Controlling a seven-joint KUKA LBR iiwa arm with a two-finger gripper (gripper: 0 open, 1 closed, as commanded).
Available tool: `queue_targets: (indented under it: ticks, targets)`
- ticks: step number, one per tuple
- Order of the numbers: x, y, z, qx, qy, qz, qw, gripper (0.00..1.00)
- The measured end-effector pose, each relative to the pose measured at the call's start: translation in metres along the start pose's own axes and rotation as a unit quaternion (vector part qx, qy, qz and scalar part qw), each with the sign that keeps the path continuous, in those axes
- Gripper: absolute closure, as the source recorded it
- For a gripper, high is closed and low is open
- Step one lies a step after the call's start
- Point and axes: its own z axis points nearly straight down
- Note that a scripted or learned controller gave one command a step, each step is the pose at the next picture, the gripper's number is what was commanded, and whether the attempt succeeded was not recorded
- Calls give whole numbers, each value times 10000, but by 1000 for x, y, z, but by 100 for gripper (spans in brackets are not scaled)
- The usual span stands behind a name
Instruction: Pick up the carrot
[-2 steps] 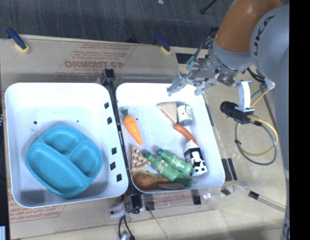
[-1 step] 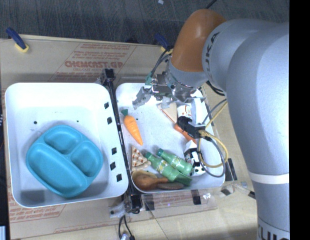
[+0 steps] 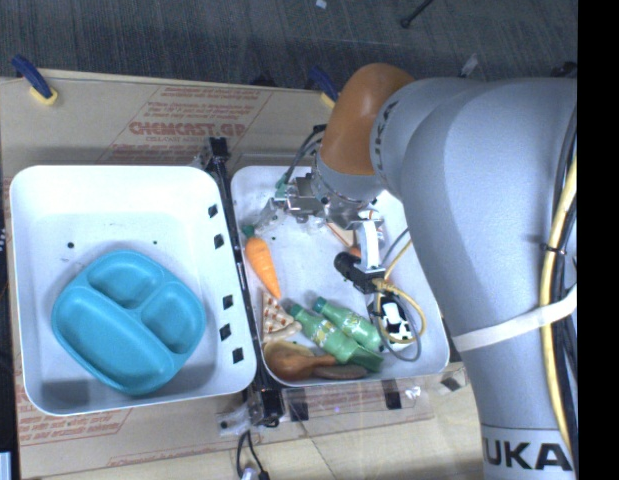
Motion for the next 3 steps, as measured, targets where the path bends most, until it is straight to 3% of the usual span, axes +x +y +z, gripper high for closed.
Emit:
queue_targets:
  ticks: [1,2,3]
  targets:
    - [3,-51,-3,-32,10,177,9998,0]
    - [4,-109,-1,-31,29,1013,9948,0]
    - [3,-151,-2,-80,36,1660,9861,0]
